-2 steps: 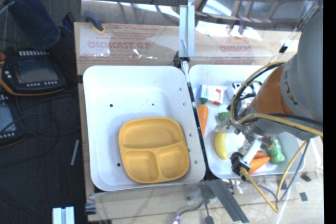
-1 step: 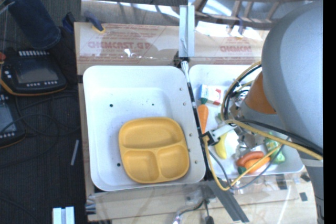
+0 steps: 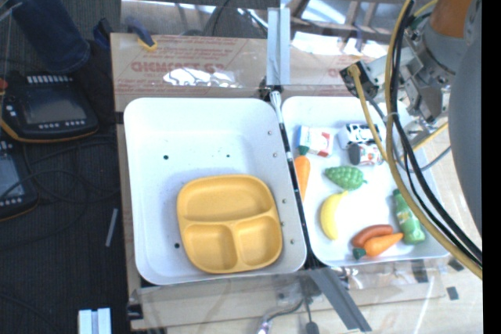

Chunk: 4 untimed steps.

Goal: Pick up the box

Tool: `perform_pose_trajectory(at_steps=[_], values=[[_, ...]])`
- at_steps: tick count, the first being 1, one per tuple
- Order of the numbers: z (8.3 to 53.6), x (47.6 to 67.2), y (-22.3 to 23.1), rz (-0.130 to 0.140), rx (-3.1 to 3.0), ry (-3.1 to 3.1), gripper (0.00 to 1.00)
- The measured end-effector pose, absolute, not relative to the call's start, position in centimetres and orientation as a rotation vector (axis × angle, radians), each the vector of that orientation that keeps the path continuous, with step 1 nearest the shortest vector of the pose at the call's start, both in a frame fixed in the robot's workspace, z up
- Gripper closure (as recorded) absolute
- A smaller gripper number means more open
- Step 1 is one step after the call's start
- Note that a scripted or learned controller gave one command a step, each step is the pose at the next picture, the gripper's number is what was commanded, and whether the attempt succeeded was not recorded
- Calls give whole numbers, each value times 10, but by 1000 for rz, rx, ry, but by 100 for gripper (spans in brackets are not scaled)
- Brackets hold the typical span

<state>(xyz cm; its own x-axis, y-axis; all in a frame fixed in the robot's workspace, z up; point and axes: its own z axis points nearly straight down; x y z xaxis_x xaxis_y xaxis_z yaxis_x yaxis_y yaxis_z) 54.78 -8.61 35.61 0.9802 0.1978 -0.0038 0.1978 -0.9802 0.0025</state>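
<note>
Dark carpet and trailing cables surrounded the bench, where two shallow white bins sat side by side, the right bin point(image 3: 344, 109) under the arm. In the camera view the pincer point(image 3: 415, 99) hung high over that bin's far right edge, half lost among cables and grey metal (whether it stood apart or together could not be told). The box point(image 3: 315, 141), a small flat-sided carton printed in white, red and blue, lay on the bin floor well to the pincer's left and lower in the view, with nothing touching it. The pick looked not yet begun, with reaching, closing and lifting all left to do. Nearer the pincer than the box lay a knobbly green vegetable point(image 3: 344, 177) and a smooth curved banana point(image 3: 332, 215). Far left of the pincer, a glossy yellow divided plate point(image 3: 228, 223) rested in the left bin point(image 3: 156, 137).
</note>
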Motion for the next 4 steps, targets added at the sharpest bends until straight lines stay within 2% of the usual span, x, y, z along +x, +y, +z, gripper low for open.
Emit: perform_pose_trajectory(at_steps=[1, 2, 3, 4], values=[[110, 500, -129, -12, 3128, 312, 0], [92, 486, -102, 18, 3112, 302, 0], [240, 522, -142, -6, 3096, 523, 0], [105, 553, -174, -10, 3125, 314, 0]])
